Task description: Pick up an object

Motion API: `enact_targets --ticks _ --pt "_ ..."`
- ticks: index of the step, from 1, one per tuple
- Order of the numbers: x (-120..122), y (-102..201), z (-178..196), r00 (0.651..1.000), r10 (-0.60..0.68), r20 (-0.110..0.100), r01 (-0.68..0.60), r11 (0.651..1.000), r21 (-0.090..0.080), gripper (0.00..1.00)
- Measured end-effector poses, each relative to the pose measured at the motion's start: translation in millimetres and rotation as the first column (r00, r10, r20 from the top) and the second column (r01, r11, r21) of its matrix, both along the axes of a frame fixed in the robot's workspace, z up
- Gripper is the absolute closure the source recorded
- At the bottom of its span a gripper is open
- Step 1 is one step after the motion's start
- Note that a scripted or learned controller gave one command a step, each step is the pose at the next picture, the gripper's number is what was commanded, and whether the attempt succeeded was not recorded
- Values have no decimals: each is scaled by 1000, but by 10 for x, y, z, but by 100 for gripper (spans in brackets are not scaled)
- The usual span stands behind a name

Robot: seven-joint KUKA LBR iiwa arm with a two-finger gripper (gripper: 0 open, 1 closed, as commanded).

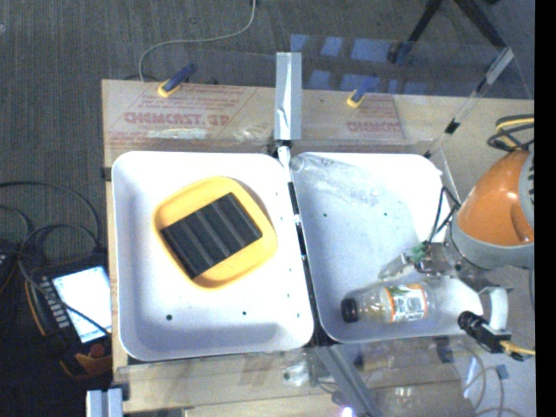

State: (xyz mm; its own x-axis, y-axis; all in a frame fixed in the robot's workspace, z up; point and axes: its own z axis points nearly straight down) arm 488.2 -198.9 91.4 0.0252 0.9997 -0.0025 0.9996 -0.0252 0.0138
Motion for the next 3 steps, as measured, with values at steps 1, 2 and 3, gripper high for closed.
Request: enact_targets --ticks 1,2,3 --pt "21 19 102 1000 1 3 -1 1000 4 100" --pt "20 19 101 1000 2 3 -2 1000 4 0" --pt "128 -39 190 991 -133 -17 133 991 4 0"
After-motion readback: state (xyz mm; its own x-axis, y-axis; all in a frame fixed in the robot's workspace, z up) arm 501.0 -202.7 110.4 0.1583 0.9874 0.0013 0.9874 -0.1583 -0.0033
